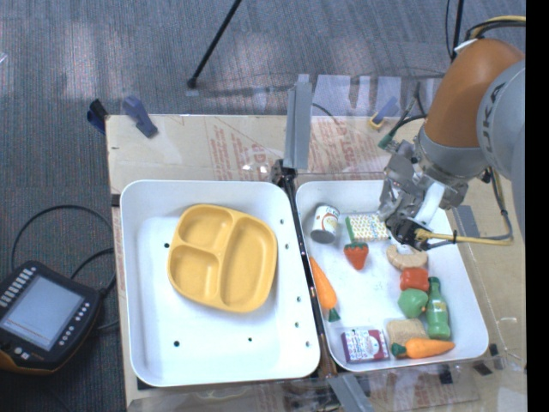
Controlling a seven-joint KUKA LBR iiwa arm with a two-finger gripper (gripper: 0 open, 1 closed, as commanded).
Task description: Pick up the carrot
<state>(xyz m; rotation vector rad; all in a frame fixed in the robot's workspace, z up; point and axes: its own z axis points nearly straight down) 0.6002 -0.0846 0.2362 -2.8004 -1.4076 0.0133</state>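
One carrot (pixel 323 286) lies along the right bin's (pixel 467 292) left wall and a second carrot (pixel 428 348) in that bin's near right corner, both well apart from the end effector (pixel 392 206). It hangs over the bin's far side, released or clenched I cannot tell; the arm (pixel 467 101) slants down from the right

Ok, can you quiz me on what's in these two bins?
1. True or false: the yellow plate has a bin to itself.
2. Besides the carrot by the middle wall, how many more carrots lie among the food?
3. Which is closest to the gripper? A the strawberry, B the green bottle, C the red packet.
Key: 1 true; 2 one, the carrot at the near edge; 3 A.
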